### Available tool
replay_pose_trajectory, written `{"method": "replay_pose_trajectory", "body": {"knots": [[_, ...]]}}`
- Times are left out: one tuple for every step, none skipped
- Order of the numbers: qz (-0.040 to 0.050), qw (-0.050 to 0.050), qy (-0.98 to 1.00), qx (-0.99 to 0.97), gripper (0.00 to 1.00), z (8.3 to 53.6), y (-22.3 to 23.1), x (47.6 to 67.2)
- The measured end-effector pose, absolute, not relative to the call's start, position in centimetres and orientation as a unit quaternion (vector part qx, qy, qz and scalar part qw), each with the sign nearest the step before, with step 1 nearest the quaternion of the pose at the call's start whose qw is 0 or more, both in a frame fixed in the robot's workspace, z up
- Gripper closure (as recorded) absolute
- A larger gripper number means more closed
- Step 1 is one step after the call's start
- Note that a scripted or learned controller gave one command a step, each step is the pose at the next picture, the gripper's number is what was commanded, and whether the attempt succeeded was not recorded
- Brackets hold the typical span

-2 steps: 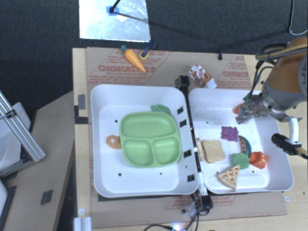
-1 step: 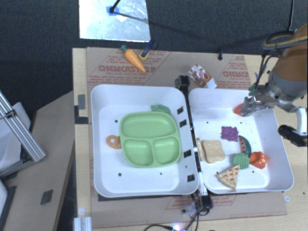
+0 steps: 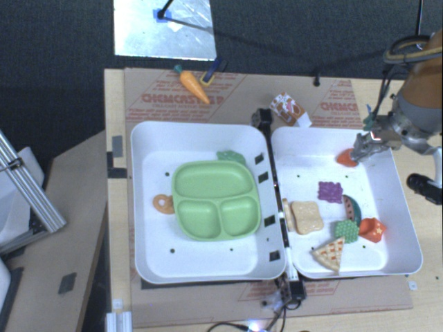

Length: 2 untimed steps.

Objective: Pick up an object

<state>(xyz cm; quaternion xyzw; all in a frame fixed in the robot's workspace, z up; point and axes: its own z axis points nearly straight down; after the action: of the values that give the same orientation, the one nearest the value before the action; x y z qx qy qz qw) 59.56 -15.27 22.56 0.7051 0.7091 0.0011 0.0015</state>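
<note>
Nearest the camera: pizza slice (image 3: 329, 254) at the front of the right bin (image 3: 398, 185). Landmark: green divided plate (image 3: 214, 200) in the left bin (image 3: 149, 185). Left of the plate, touching its rim, a small pretzel (image 3: 163, 203). Right of the plate: toast slice (image 3: 306, 217), purple grapes (image 3: 330, 191), watermelon wedge (image 3: 352, 208). Far right of the plate, toward the back, an orange-red piece (image 3: 346, 158) lies just beside the gripper (image 3: 365, 144); fingers' spread cannot be told, nothing visibly held. Judgement: small toy, light, rigid, smooth; pinch across its narrow sides.
</note>
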Motion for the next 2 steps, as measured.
{"method": "replay_pose_trajectory", "body": {"knots": [[0.0019,0.002,0.710,0.704,1.00,23.1,-11.3,61.6],[0.0019,0.002,0.710,0.704,1.00,23.8,-6.5,63.9]]}}
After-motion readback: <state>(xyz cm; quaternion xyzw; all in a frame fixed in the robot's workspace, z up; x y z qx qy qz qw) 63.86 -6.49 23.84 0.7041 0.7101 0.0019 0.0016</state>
